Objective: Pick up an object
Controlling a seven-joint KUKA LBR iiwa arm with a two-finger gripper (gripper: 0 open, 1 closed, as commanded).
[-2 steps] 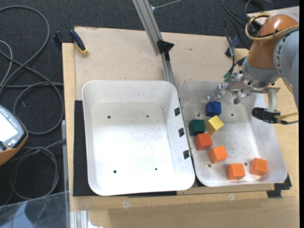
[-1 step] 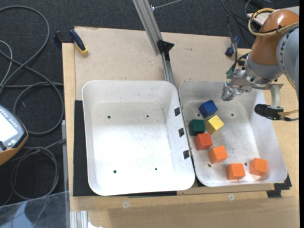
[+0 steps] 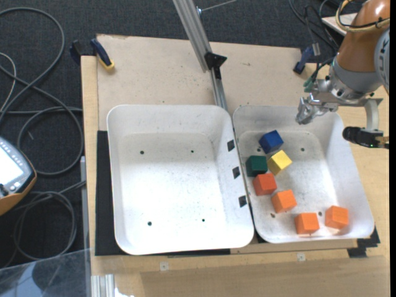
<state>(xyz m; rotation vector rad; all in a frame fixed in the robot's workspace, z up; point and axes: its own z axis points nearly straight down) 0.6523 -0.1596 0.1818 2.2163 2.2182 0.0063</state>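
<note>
Camera view gives me blocks crowding the right bin (image 3: pixel 346 166), blue block (image 3: pixel 271 141) nearest the far rim. My gripper (image 3: pixel 305 115) hangs over that rim; I cannot tell its state.

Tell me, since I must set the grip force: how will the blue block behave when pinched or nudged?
The blue block looks like a small, hard-edged cube, so it is probably stiff and light. Its flat faces suggest it would slide, not roll. It sits close to the yellow block, so a nudge from the gripper may shove that one too.
</note>
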